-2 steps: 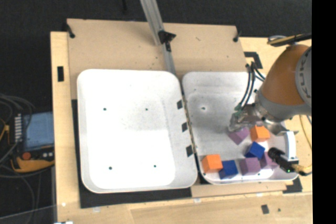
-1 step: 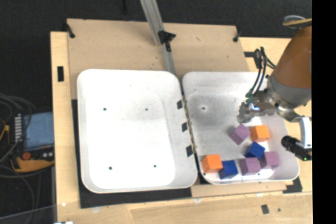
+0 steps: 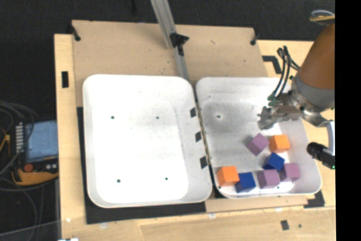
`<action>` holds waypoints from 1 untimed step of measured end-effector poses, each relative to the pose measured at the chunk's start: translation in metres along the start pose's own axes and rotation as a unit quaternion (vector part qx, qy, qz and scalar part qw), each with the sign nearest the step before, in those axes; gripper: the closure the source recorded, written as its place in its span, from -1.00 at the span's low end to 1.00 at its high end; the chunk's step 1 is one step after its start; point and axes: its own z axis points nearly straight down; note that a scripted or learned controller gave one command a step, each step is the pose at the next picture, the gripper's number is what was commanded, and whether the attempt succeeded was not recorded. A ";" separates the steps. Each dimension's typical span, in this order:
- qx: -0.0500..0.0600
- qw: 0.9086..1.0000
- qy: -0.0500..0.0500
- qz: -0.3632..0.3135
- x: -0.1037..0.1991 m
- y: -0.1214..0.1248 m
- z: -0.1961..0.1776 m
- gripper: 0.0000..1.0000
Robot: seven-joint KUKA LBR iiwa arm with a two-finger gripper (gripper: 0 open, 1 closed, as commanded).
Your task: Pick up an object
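Several small blocks lie in the right bin [image 3: 225,93]: a purple block [image 3: 257,144], an orange block [image 3: 280,143], a blue block [image 3: 274,161], a purple block [image 3: 292,171], a purple block [image 3: 268,179], a blue block [image 3: 245,182] and an orange block [image 3: 228,175]. My gripper [image 3: 269,116] hangs over the right bin's right half, just above and to the right of the upper purple block and left of the upper orange one. Nothing shows between it and the bin floor.
The left bin [image 3: 141,138] sits beside the right one. A slanted metal post [image 3: 163,8] rises from the bench behind the bins. Cables and a blue box [image 3: 42,141] lie off the bench's left side.
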 end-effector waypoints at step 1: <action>0.000 1.000 0.001 -0.002 0.050 0.010 -0.013 1.00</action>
